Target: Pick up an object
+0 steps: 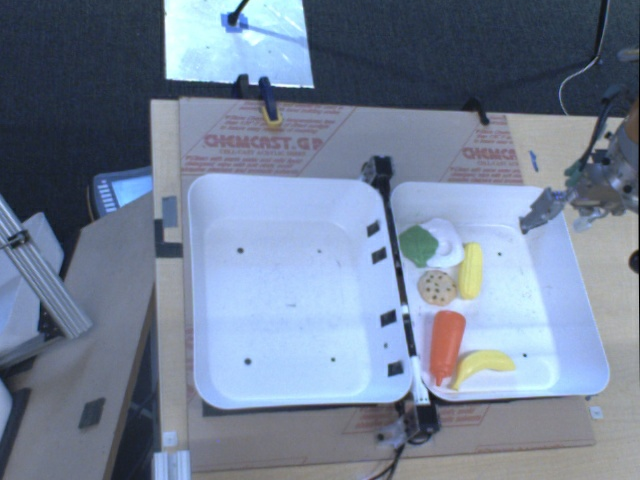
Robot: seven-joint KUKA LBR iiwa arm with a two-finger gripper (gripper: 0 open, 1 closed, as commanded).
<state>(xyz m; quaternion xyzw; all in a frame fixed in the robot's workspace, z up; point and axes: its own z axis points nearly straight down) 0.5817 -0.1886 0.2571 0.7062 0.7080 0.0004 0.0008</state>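
Banana (484,364) bottom | end effector (548,211) blurred, arm cropped right

A tan bench (165,268) is seen, on which a brown board (330,138) printed with red letters is laid. Two shallow white bins are set side by side on the board: the right bin (575,313) just below the gripper (545,213), the left bin (290,293) well apart.

Arm: enters from the right edge, only its wrist end visible, partly cut off by the frame.
Gripper (540,213): extends leftward and slightly downward from the wrist.
Height: the pictures do not settle how high it hangs.
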